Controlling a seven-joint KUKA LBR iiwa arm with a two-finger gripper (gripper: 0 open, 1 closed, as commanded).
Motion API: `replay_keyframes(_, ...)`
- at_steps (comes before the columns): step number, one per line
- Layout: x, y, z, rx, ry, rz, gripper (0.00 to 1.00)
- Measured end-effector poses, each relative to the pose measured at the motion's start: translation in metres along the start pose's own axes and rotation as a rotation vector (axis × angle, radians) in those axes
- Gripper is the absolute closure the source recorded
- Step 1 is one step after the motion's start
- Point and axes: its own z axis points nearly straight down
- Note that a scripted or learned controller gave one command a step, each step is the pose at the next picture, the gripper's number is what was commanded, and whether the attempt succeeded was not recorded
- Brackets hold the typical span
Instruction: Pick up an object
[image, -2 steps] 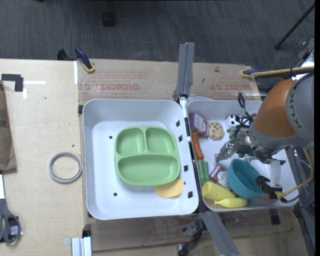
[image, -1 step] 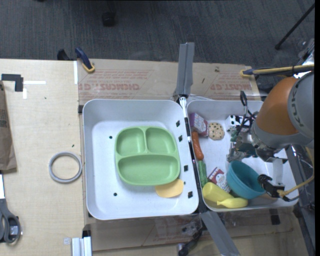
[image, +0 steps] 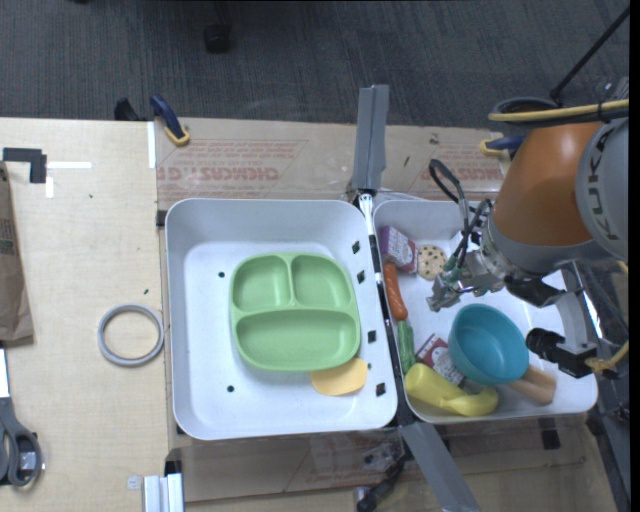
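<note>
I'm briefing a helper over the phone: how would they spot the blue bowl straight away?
Look at the right-hand white bin, the crowded one under the grey and orange arm. Near its front sits the blue bowl, round and open side up. It is the only blue thing there, with a yellow toy at its lower left.

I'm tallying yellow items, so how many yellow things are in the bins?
2. A flat yellow piece lies in the left bin below the green divided plate; a yellow banana-like toy lies in the right bin's front. The arm may hide others.
</note>
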Motion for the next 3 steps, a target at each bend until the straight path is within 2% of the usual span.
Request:
replay_keyframes(1, 0.000, 0.000, 0.000, 0.000, 0.000, 0.000, 0.00)
replay_keyframes(2, -0.027, -0.047, 0.000, 0.002, 0.002, -0.085, 0.00)
replay_keyframes(3, -0.087, -0.025, 0.100, 0.000, 0.001, -0.173, 0.00)
